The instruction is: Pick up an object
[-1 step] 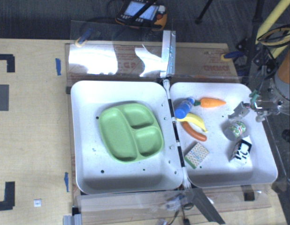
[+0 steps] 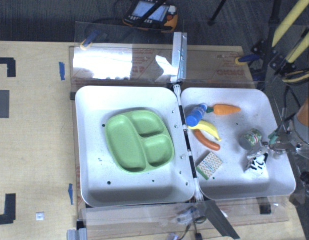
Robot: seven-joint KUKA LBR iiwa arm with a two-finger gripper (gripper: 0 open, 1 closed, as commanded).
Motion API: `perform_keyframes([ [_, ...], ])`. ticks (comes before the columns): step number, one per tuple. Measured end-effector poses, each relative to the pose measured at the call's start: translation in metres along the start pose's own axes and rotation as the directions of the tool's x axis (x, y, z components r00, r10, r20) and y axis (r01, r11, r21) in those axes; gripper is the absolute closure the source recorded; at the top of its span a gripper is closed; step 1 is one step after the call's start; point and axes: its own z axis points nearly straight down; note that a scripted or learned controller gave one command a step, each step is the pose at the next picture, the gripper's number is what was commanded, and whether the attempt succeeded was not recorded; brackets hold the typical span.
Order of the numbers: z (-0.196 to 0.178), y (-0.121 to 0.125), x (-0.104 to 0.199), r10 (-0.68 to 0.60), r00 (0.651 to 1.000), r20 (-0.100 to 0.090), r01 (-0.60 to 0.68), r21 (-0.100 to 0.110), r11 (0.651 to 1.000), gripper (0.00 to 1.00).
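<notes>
Nearest you, the black-and-white toy lies just below-left of the pincer, the grey ball just left; its opening you cannot tell.

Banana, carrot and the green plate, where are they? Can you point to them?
banana (image 2: 208, 129): camera view, middle of its yellow curve.
carrot (image 2: 226, 110): camera view, middle of its orange body.
green plate (image 2: 125, 143): camera view, floor of its big compartment.

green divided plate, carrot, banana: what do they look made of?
green divided plate: looks like moulded plastic, matte with a soft sheen, uniform colour, rounded compartment walls.
carrot: likely plastic toy, smooth, evenly orange.
banana: likely plastic too, smooth and flat yellow. Rubber or foam can't be ruled out.
</notes>
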Motion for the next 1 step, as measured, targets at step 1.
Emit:
perform_keyframes([
  [1, 0.0349, -0.0064, 0.0082, -0.047, 0.999, -0.005, 0.047, -0.007, 0.999, 0.0],
])
